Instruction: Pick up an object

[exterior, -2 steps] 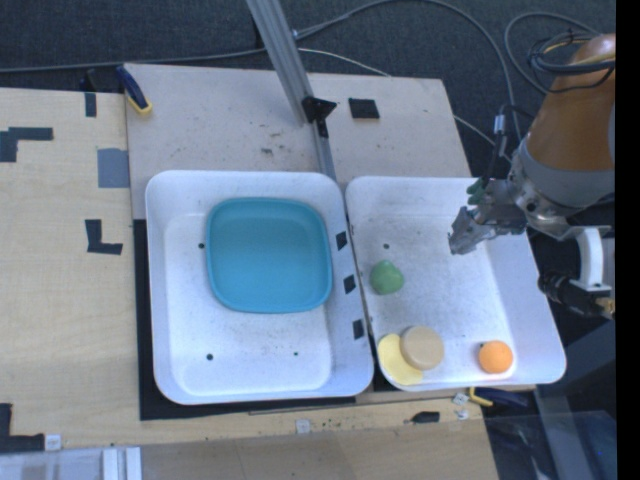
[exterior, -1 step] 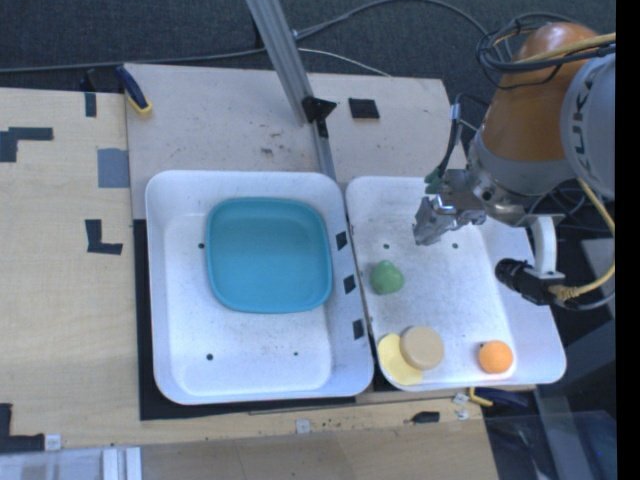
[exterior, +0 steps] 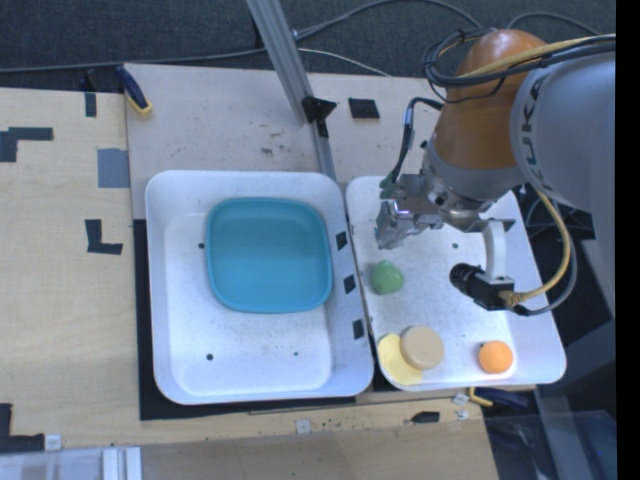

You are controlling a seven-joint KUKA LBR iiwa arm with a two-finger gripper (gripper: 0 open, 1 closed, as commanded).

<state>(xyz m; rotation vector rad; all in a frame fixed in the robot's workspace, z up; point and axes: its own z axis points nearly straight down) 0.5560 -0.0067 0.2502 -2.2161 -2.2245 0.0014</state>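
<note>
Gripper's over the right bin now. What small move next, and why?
Probably ease straight down a little toward the green ball. The gripper hangs just above it in the right bin, with nothing seen between its fingers, and the ball lies apart from the tan disc and orange ball.

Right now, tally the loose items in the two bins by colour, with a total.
Blue: 1, the square plate in the left bin
Green: 1, the green ball in the right bin
Yellow: 1, the yellow disc
Tan: 1, the tan round block resting on it
Orange: 1, the orange ball
Total: 5
</note>
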